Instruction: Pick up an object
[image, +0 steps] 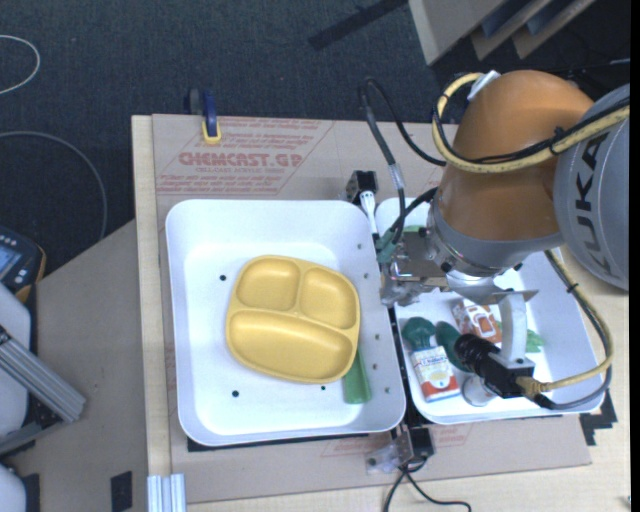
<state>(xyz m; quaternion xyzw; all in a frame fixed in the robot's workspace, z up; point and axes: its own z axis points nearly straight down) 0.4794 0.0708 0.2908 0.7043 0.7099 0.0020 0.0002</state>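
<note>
Desk (155, 400): carries two white bins side by side, with the yellow plate (293, 318) left of middle. Judged no hazard in itself.
Arm (510, 150): reaches in to the right of the yellow plate. Hides much of the bin beneath; may mask a missed grasp from the camera.
Left bin (185, 300): holds the yellow plate. Presents a raised wall close to the wrist; risks a strike on any drift toward the plate.
Right bin (575, 305): sits just right of the yellow plate's bin. Crowded with small items lying close together; likely to cause a double pinch or a push aside.
Yellow plate: wide, shallow and smooth. Judged a poor target; liable to slip or tip if taken by the rim.
Gripper (468, 296): hangs right of the yellow plate, low over the clutter. Opening cannot be told; nothing seen in its hold.
Carton (435, 370): lies flat, right of the yellow plate and a little nearer the camera. Judged the likeliest object to pick; may skid along the bin floor or drag a neighbour with it.
Green stick (355, 383): rests against the yellow plate's near right edge. Hard to reach beside the wall; may roll.
Orange packet (480, 320): right of the yellow plate, under the wrist. Thin and flat; likely to evade a pinch.
Green piece (415, 330): right of the yellow plate, just beside the carton. Could be caught along with it.
</note>
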